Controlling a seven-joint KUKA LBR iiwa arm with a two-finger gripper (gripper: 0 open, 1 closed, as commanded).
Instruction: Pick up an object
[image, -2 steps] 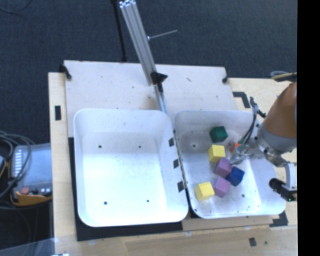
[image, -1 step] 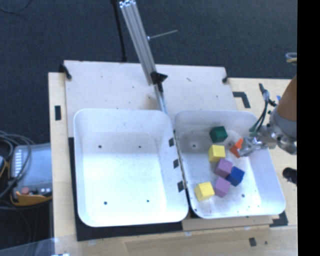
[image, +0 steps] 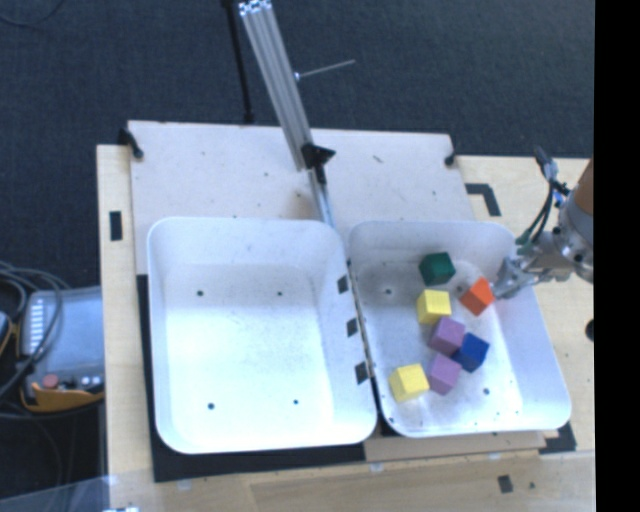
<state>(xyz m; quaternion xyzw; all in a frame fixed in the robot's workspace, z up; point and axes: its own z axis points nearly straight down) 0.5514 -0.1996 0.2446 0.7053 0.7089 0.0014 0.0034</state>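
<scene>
Several small cubes lie in the right bin (image: 530, 395): a green one (image: 436, 267), a yellow one (image: 433, 305), an orange one (image: 478, 296), two purple ones (image: 448, 334) (image: 443, 374), a blue one (image: 472, 351) and a second yellow one (image: 408, 381). My gripper (image: 508, 279) comes in low over the bin's right rim. Its tip is right beside the orange cube, on that cube's upper right. Whether it touches or holds the cube is unclear at this size.
The left bin (image: 160, 300) sits beside the right one, their walls meeting at mid-bench. A slanted aluminium post (image: 280, 85) rises from behind the bins. A grey device with cables (image: 60, 345) sits off the bench's left edge.
</scene>
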